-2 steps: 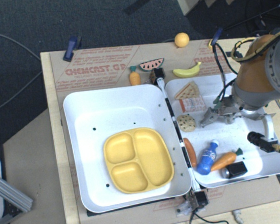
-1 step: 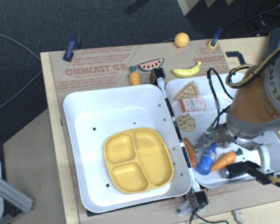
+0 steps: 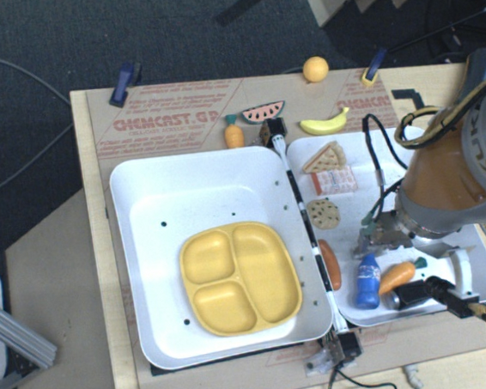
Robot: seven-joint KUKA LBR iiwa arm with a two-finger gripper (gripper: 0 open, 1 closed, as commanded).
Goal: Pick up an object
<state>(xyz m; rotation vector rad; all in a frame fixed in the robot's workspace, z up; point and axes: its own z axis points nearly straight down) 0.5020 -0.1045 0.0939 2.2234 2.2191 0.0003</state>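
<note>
My gripper (image 3: 375, 236) hangs low over the right bin (image 3: 485, 280), under the grey and orange arm that reaches in from the right. Just below it a blue bottle (image 3: 368, 281) with a white cap lies near the bin's front. An orange carrot (image 3: 396, 275) with a green tip lies to the bottle's right. A red sausage (image 3: 329, 264) rests against the bin's left wall. Further back are a brown cookie (image 3: 323, 214), a red and white packet (image 3: 337, 181) and a sandwich wedge (image 3: 324, 156). The arm hides the bin's right half.
The left bin (image 3: 140, 200) holds a yellow divided plate (image 3: 239, 278). Behind the bins on the board lie a watermelon slice (image 3: 264, 111), a banana (image 3: 324, 123), a small orange fruit (image 3: 234, 136) and an orange ball (image 3: 316, 69). Blue clamps (image 3: 124, 85) grip the board's back edge.
</note>
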